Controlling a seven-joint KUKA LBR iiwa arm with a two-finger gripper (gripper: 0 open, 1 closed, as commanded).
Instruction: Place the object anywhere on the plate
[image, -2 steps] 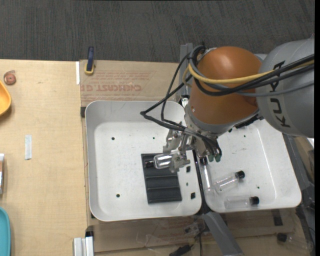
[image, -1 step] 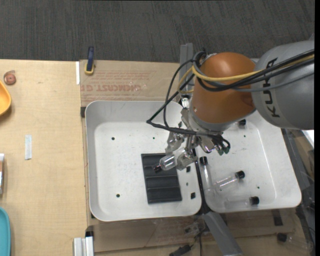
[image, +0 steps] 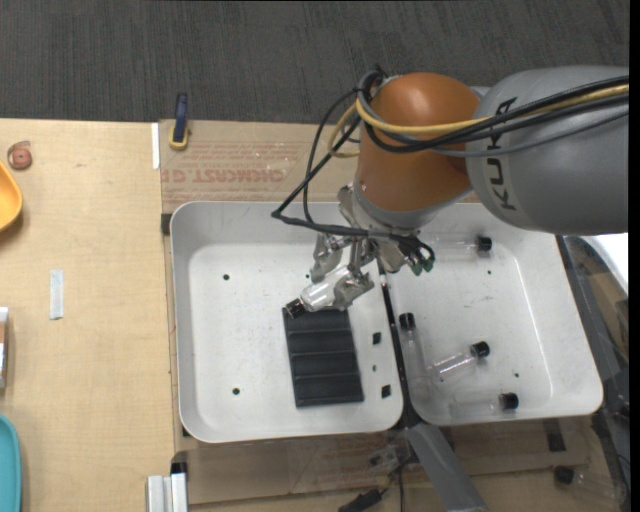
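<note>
A black ribbed rectangular plate (image: 323, 360) lies flat in the left bin (image: 215, 330), near its right wall. My gripper (image: 327, 293) hangs under the orange wrist band (image: 415, 130), low over the plate's far edge. Its silvery tip sits just at the plate's top left corner. I cannot make out anything in it. Several clear vials with black caps lie in the right bin (image: 540, 330): one (image: 460, 362) near the middle, one (image: 476, 243) at the far side, and a capped one (image: 407, 325) close to the divider.
A loose black cap (image: 508, 402) sits near the right bin's front rim. Black cables loop from the wrist over the left bin's far side. On the wooden bench to the left are an orange item (image: 6, 200) and a blue clamp (image: 180, 118).
</note>
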